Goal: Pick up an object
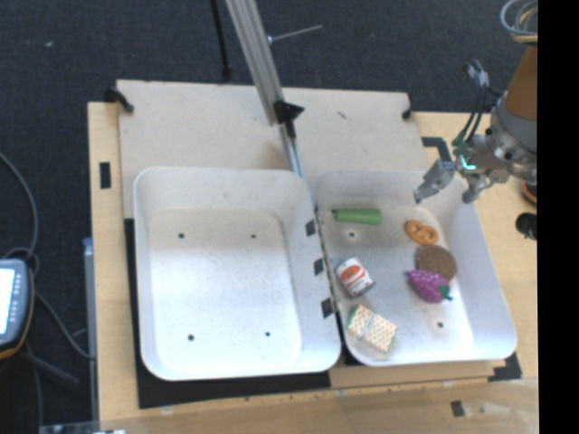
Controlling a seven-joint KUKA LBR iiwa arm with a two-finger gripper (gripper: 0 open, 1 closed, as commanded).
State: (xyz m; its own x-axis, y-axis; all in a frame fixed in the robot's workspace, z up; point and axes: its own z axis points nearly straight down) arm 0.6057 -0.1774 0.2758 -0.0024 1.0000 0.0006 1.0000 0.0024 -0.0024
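Open fingers (pixel 453 186) above pretzel (pixel 421 232), cookie (pixel 436 261) near

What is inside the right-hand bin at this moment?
The right bin holds a green stick, pretzel, brown disc, purple grapes, small can and checkered packet. Nothing looks covered.

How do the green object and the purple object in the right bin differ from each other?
The green object is long and smooth; the purple object is short and lumpy. The green one lies apart near the bin's far wall; the purple one touches a brown round object. Both lie in the right bin.
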